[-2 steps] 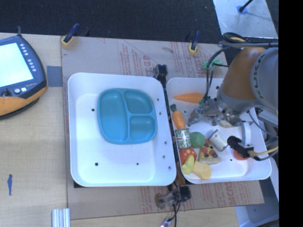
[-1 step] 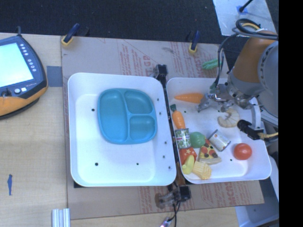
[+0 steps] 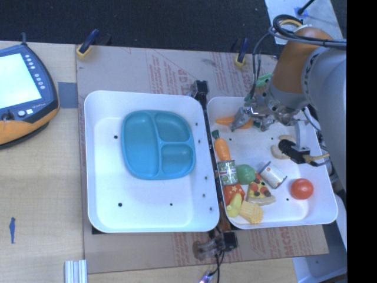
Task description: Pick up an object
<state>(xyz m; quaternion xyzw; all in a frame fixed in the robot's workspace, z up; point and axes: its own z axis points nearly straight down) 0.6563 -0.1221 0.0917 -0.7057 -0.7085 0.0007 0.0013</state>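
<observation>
The small orange piece [image 3: 225,121] lies in the upper left corner of the right bin [image 3: 288,220], a little right of the frame's centre. Just to its right we see the gripper [image 3: 248,121], low over the bin floor and very near the piece, though we cannot say that they touch. We cannot tell whether the gripper is open or closed, and we see nothing held in it. The grey arm [image 3: 312,75] with its orange band comes in from the upper right.

Below the piece, along the bin's left wall, lie a carrot [image 3: 221,150], a green-labelled can [image 3: 227,171] and a green round thing [image 3: 245,173]. Lower still we find a pizza slice [image 3: 260,192], a yellow corn cob [image 3: 252,213] and a small white cylinder [image 3: 272,176], with a red tomato [image 3: 302,188] apart to the right.

The left bin [image 3: 106,208] holds a teal divided plate [image 3: 158,144]. A tablet in an orange case [image 3: 20,93] rests at the frame's left edge.
</observation>
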